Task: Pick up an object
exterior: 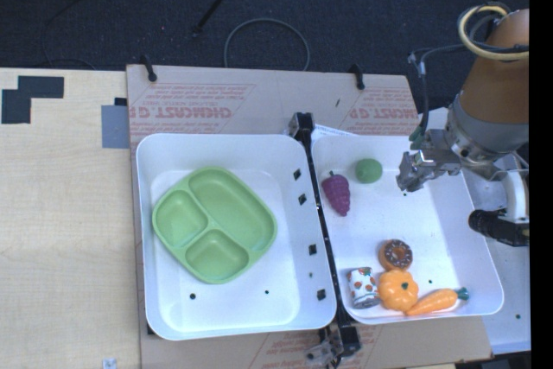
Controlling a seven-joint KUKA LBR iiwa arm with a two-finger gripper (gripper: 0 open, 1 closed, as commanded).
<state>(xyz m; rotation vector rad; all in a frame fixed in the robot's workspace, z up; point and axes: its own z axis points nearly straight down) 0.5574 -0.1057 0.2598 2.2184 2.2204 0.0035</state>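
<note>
The right bin (449, 225) holds a green ball (369, 170), a purple grape bunch (336, 193), a chocolate donut (396, 254), a small printed can (361, 287), an orange pumpkin (397, 289) and a carrot (436, 300). My gripper (412, 175) hangs over the upper right part of this bin, a short way right of the green ball. Nothing shows between its fingers.
The left bin (173, 307) carries a green divided plate (213, 223). A black divider (313, 220) runs between the two bins. Cardboard lies under both bins, and a light wooden benchtop (60, 220) spreads to the left.
</note>
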